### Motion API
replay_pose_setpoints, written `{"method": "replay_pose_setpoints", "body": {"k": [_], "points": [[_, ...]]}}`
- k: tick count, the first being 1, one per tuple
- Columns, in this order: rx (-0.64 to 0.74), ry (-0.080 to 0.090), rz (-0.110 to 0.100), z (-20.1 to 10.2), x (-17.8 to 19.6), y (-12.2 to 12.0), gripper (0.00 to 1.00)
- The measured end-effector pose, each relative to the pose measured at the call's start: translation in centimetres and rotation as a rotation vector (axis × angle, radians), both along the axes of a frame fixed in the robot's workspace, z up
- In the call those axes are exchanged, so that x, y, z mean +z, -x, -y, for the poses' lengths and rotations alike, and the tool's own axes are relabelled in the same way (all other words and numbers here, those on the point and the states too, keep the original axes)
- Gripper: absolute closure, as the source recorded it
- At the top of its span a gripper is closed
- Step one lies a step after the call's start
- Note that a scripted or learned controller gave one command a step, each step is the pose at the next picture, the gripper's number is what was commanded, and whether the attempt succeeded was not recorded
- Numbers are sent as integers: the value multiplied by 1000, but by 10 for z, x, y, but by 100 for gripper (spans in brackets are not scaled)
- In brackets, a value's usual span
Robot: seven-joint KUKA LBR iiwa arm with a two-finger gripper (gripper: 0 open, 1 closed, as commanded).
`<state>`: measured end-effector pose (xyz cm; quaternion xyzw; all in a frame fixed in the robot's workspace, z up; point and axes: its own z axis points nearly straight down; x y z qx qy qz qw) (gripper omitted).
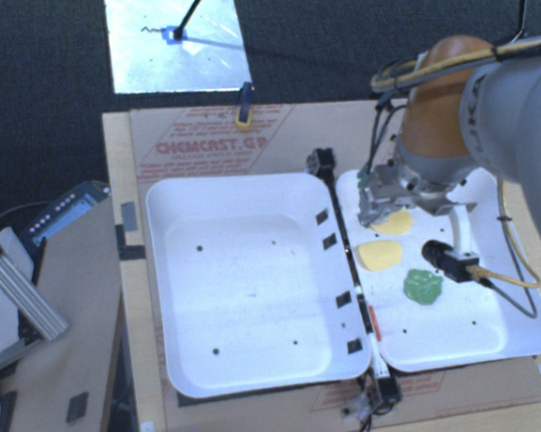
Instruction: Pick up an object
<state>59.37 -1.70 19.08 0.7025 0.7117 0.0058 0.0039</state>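
Three things lie in the right bin (469,339): a pale yellow flat piece (380,254) near its left wall, a second yellow piece (395,222) just behind it, and a green lumpy object (422,285) in front of them. My gripper (374,213) hangs low over the bin's back left part, right at the left end of the rear yellow piece. The arm covers part of that piece. Nothing shows between the fingers.
The left bin (249,287) sits beside the right one, with black clips (334,242) along the divide between them. A yellow clamp (243,120) stands on the cardboard behind the bins. A grey rail (19,298) lies far left.
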Motion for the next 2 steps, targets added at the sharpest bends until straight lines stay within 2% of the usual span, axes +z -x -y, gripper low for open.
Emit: {"method": "replay_pose_setpoints", "body": {"k": [1,2], "points": [[-17,3,-18,45,-7,80,100],[-8,6,9,61,166,31,100]]}}
